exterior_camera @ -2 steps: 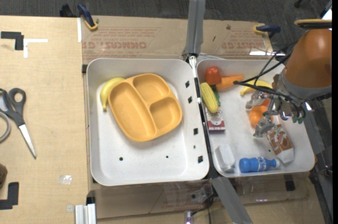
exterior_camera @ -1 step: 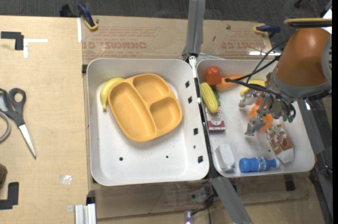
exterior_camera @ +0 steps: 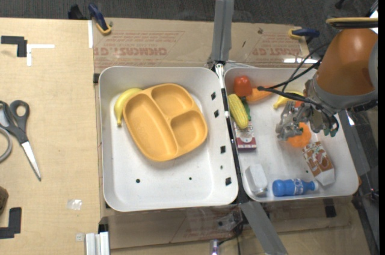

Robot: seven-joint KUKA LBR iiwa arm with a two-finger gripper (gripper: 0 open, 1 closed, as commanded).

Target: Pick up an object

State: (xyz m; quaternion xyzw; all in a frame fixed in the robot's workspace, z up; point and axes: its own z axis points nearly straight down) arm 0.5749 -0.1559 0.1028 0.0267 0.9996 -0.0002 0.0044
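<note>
So the gripper (exterior_camera: 293, 122) sits low in the right bin (exterior_camera: 343, 187), right over an orange thing (exterior_camera: 299, 138); can't tell its state. A carton (exterior_camera: 319, 163) lies just beside, a bottle (exterior_camera: 293, 187) nearer the front, corn (exterior_camera: 238, 110) to the left. The plate (exterior_camera: 165, 121) is in the left bin (exterior_camera: 114, 181).

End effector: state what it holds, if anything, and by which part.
It cannot be told. The end effector is low in the right bin, over an orange object, but no grip on it is visible.
</note>
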